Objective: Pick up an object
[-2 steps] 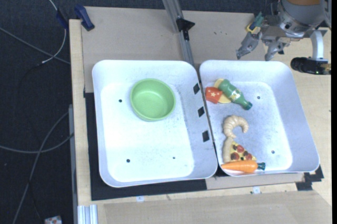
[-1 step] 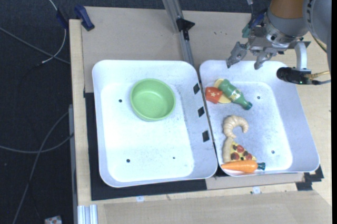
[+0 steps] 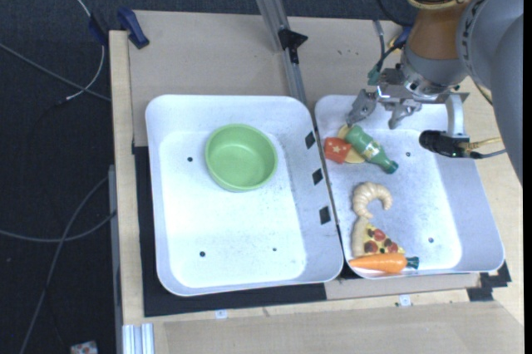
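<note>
The gripper (image 3: 381,107) hangs at the right bin's (image 3: 465,203) far left edge, fingers spread wide and holding nothing, just above the bottle (image 3: 371,149). Open floor lies right of the croissant (image 3: 369,199).

Gripper (image 3: 380,105) open over far end of right bin (image 3: 465,211), just above green bottle (image 3: 370,147). Croissant (image 3: 370,199), pizza slice (image 3: 376,241), carrot (image 3: 378,263) nearer. Green bowl (image 3: 241,156) in left bin (image 3: 216,253).
</note>
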Motion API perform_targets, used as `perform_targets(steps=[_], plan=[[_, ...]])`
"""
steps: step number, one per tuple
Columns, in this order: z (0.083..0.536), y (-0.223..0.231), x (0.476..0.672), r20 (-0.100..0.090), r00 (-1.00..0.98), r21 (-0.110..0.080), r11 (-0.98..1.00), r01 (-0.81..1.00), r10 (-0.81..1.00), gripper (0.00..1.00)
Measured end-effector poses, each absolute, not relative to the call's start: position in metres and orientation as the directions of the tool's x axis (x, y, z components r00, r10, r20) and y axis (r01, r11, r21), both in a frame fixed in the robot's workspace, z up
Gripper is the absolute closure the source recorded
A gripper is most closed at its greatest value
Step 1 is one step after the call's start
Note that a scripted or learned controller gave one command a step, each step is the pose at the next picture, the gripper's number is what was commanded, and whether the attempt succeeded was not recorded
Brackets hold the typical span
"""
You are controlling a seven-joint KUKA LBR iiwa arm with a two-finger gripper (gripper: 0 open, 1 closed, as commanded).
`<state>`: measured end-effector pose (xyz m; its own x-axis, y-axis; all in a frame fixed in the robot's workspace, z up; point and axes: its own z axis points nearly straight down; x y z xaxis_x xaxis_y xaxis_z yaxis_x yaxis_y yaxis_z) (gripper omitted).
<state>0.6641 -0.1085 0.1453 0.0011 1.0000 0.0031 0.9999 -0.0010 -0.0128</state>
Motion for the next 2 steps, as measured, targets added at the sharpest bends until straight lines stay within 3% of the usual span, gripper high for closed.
perform_targets(steps=[1, 2], plan=[[0.092, -0.107, 0.663, 0.004, 0.001, -0.013, -0.001, 1.000, 1.000, 0.00], [0.110, -0.107, 0.666, 0.004, 0.001, -0.005, -0.001, 1.000, 1.000, 1.00]])
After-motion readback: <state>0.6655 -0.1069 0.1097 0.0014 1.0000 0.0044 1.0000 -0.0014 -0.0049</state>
